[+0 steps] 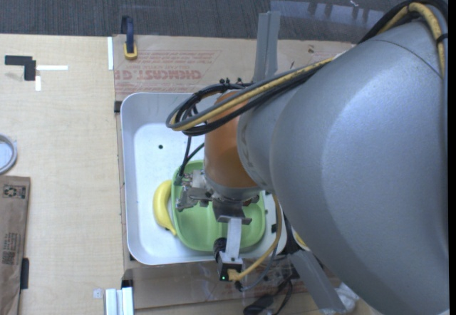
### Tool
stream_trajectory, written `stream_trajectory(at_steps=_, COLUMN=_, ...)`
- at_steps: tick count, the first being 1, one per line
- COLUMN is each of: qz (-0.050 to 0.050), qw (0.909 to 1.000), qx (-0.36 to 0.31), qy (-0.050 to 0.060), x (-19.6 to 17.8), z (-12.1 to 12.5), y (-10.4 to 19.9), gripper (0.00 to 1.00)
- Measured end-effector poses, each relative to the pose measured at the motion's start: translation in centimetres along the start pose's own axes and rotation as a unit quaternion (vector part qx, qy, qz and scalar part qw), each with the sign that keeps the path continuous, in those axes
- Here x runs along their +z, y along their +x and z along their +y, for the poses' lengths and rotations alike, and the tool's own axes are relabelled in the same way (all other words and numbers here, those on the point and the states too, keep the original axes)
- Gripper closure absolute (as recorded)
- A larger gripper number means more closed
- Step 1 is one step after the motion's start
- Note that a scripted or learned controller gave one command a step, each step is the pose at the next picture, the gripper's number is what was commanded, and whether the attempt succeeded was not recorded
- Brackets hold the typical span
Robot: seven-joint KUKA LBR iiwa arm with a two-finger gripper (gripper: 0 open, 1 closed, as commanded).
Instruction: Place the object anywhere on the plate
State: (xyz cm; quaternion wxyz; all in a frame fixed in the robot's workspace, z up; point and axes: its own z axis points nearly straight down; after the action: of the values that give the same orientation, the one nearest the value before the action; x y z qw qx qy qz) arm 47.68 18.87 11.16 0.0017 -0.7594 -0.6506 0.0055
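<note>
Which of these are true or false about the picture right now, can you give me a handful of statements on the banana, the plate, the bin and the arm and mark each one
1. The banana lies at the plate's left edge. True.
2. The plate is red. False: it is green.
3. The plate sits in a white bin. True.
4. The arm hangs over the bare wooden bench far left of the bin. False: its wrist is above the plate, inside the bin.
5. The band above the wrist is blue. False: it is orange.
</note>
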Motion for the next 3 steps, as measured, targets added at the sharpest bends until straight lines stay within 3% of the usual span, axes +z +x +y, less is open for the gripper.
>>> stream_trajectory(at_steps=1, qz=0.0, qw=0.9968, qx=0.08, qy=-0.002, x=-3.5, z=0.0, y=0.1, gripper=0.0)
stream_trajectory(at_steps=2, qz=0.0, qw=0.9962, qx=-0.087, qy=-0.001, x=-3.2, z=0.3, y=-1.3, gripper=0.0)
stream_trajectory(at_steps=3, qz=0.001, qw=0.9999, qx=-0.016, qy=-0.002, x=-5.7, z=1.2, y=-7.0, gripper=0.0)
